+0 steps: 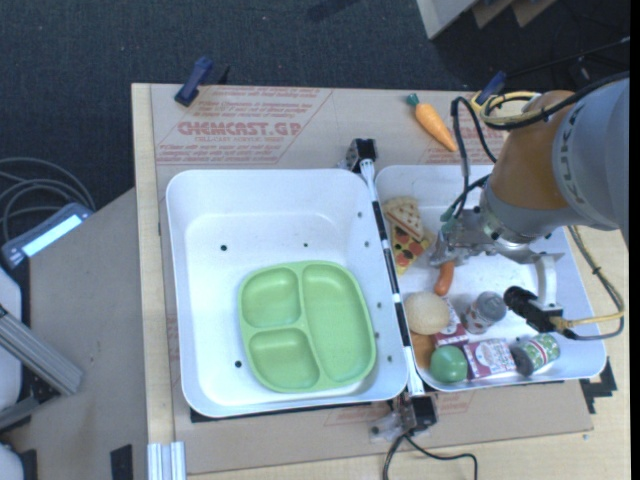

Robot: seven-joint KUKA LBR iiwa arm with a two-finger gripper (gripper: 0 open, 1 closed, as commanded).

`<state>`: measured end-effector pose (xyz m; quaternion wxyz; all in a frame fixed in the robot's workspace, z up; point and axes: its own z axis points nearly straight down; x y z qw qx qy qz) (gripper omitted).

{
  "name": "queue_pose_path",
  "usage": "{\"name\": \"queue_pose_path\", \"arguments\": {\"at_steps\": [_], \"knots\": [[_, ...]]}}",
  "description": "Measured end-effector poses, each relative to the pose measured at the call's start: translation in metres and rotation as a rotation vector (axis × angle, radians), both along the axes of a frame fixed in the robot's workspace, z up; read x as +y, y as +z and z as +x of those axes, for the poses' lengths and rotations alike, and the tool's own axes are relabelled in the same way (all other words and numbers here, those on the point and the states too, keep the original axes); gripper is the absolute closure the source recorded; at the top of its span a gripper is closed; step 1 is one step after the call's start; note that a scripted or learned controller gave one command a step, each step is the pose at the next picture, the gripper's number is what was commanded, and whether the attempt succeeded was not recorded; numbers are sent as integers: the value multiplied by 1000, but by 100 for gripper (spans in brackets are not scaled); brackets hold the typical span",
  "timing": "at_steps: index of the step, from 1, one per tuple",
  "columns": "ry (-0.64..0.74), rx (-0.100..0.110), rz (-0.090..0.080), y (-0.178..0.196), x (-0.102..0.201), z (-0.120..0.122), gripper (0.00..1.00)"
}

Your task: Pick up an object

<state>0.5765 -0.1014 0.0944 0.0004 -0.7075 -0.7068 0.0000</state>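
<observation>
The end effector [455, 236] hangs over the right bin [575, 273], just beside the pizza slice [405, 230]. Whether it is released or clenched cannot be told. A small orange carrot-like piece [446, 276] lies directly below it, between the pizza slice and the round bun [428, 313]. Judged a light, rigid, smooth plastic toy, it may slip or roll. Grasp it across its narrow width at mid-length. Neighbouring items crowd near the bun, restricting approach.

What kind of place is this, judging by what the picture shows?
Probably a robotics lab test bench, not a kitchen. A robot arm reaches over two white bins on a board; toy food such as a plastic carrot lies about, and loose cables run on the carpet.
</observation>
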Motion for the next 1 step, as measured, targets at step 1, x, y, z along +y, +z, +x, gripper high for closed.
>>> {"name": "queue_pose_path", "arguments": {"at_steps": [1], "knots": [[2,-3,0,160,68,-33,100]]}}
